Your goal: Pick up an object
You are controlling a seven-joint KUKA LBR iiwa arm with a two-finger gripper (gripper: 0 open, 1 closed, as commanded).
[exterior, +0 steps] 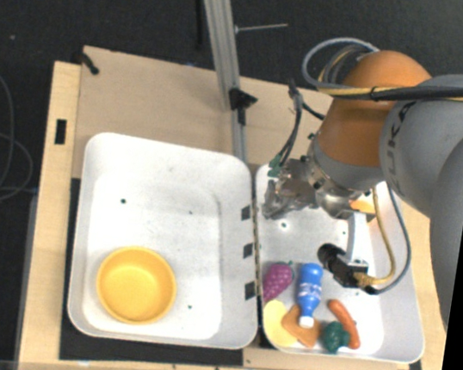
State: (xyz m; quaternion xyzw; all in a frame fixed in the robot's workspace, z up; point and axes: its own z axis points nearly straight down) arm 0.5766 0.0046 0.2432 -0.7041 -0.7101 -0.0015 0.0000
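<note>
Arm over the right bin, toys heaped at its near edge.

We see the grey arm [430,142], with its orange band [360,113], reaching in from the right, and its gripper [280,198] low over the far left part of the right bin [391,331], just beside the wall shared with the left bin [173,170]. We cannot tell how the tool stands, and nothing shows in its grasp. The things to pick lie well apart from it, at the right bin's near edge: a purple grape bunch [277,278], a blue bottle with a white cap [308,293], a yellow banana [278,322], an orange carrot [344,322] and a dark green piece [333,336], all crowded together and touching. A yellow bowl [136,284] sits upright in the left bin's near left corner.
</note>
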